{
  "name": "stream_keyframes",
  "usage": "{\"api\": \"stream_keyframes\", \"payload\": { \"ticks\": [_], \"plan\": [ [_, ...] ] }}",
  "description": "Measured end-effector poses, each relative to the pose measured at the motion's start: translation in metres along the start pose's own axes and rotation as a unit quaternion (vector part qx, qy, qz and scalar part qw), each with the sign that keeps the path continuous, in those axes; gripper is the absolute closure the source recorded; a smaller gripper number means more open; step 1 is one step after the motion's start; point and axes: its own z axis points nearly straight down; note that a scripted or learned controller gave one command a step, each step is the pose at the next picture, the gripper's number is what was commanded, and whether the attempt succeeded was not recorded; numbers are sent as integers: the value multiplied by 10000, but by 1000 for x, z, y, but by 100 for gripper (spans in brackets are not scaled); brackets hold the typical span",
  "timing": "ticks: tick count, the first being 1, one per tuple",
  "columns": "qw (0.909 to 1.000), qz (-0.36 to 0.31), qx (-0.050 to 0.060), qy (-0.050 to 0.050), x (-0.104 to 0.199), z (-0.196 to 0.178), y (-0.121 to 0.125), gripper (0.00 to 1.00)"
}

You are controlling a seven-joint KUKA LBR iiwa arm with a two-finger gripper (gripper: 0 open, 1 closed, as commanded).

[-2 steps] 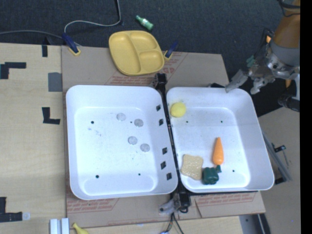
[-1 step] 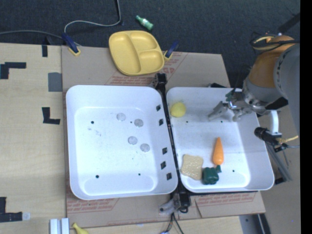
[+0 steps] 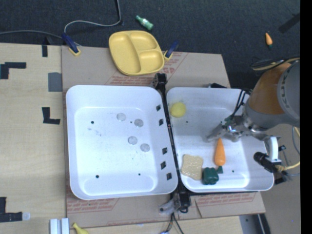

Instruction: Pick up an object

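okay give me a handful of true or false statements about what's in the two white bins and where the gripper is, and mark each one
1. The orange carrot lies in the right white bin. True.
2. The yellow ball sits in the left white bin. False: it is in the right bin, near the divider.
3. The two-finger gripper is over the right bin. True.
4. The tan bread slice lies on the yellow divided plate. False: it is in the right bin, beside the dark green block.

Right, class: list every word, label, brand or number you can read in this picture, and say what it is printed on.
Nothing here can be read.
Red print runs along the cardboard edges around the bins: too small and blurred to read.
The yellow divided plate and white bins carry no visible text.
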Motion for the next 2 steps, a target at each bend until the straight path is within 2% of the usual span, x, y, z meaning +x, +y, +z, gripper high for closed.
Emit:
{"api": "stream_keyframes", "payload": {
  "ticks": [1, 2],
  "plan": [
    [10000, 7, -4, -1, 15, 0, -75, 0],
    [10000, 12, -11, -4, 15, -10, -74, 100]
  ]
}}
